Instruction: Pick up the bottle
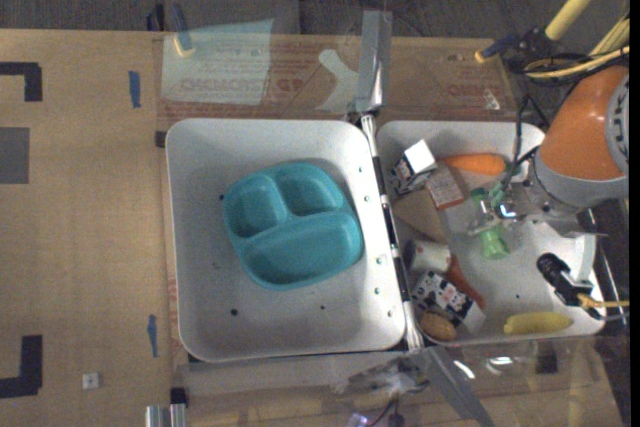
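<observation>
Camera view: cardboard lettering unreadable

Two bins sit side by side on the bench; in the left bin a divided plate lies near the middle; the right bin is crowded; a carrot lies at the back, a banana at the front, a small bottle between them; the gripper sits directly over the bottle, the arm reaching in from the right.
</observation>
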Robot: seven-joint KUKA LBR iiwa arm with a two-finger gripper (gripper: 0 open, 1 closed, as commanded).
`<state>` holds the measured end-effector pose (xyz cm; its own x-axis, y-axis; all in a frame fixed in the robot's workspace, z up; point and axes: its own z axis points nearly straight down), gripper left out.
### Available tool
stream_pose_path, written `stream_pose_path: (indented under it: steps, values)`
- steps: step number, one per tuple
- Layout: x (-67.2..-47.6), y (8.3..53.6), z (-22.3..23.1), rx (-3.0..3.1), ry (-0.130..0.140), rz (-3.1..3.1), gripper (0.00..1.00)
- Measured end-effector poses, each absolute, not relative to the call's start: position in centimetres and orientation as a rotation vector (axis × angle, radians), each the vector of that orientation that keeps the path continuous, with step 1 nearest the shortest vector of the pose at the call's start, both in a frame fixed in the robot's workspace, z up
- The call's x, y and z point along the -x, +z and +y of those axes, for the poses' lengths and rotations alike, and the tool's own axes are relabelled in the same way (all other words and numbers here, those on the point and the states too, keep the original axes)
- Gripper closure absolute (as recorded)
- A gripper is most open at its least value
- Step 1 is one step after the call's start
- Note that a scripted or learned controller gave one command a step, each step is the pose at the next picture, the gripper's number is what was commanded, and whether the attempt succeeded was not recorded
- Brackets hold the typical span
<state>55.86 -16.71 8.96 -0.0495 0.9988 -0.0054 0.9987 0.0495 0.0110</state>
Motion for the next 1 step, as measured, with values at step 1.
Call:
stream_pose_path:
  steps: [1]
  values:
    - [-54.29, 22.32, -7.07, -2.354, 0.001, 2.08, 1.0]
